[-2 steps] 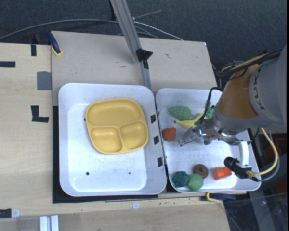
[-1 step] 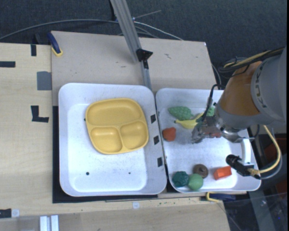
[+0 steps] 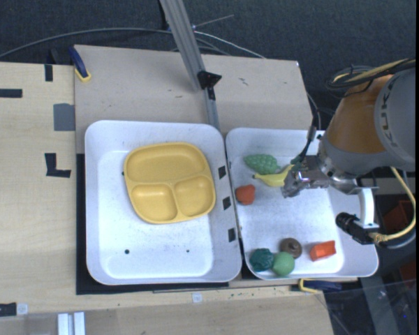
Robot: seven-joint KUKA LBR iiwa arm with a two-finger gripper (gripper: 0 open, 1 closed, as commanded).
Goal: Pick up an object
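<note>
The right bin (image 3: 293,218) holds several small items. A yellow banana (image 3: 269,179) lies just below a green leafy piece (image 3: 261,162). A small red-orange fruit (image 3: 245,194) sits near the bin's left wall. Along the front edge are a dark green piece (image 3: 260,259), a light green ball (image 3: 284,264), a brown ring (image 3: 290,246) and an orange-red block (image 3: 323,250). My gripper (image 3: 294,181) is low in the bin, right at the banana's right end; the wrist hides the contact.
The left bin (image 3: 105,208) holds a yellow divided plate (image 3: 171,181). A grey pole (image 3: 188,40) slants over the bench behind the bins. The arm's orange band (image 3: 359,121) and cables hang over the right bin's right side.
</note>
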